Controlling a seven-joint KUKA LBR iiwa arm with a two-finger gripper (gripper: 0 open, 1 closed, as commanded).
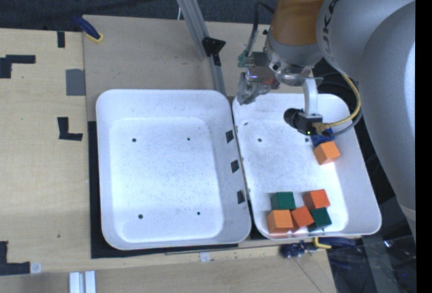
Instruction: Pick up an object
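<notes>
Pale worktop [40, 170], two white bins. In the right bin [277, 156], orange and green blocks [297, 210] cluster at the near edge, and one orange block [327, 152] sits apart. The jaws hover over its far-left corner; clenched or released, I can't tell.

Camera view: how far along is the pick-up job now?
Done: nothing yet; all blocks lie in the right bin. In hand: the tool hangs at that bin's upper left corner, apart from them. Left: reach one, perhaps the lone orange block, grasp it, lift it.
</notes>
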